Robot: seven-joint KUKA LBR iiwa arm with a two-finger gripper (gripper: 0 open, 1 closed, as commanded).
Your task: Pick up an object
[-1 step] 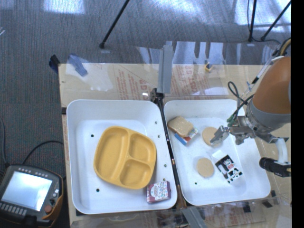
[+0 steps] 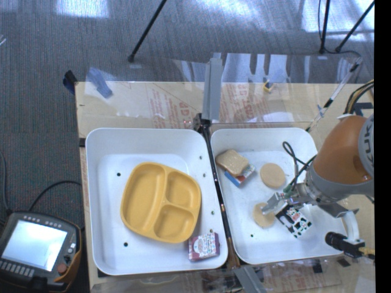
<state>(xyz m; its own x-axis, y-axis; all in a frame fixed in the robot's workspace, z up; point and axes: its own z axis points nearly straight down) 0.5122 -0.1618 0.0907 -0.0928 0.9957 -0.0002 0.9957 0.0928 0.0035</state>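
Note:
My gripper hangs low in the right bin, reaching in from the right, with its tip over a flat tan disc. A black-and-white patterned small pack lies right beside the gripper, to its lower right. Behind it rests a second round tan disc. A toy sandwich slice on a blue piece lies at the bin's back left. The arm's orange band rises at the right.
The left bin holds a yellow divided plate and a small pink packet at its front right corner. A grey upright post stands behind the two bins. A teach pendant lies off the bench at lower left.

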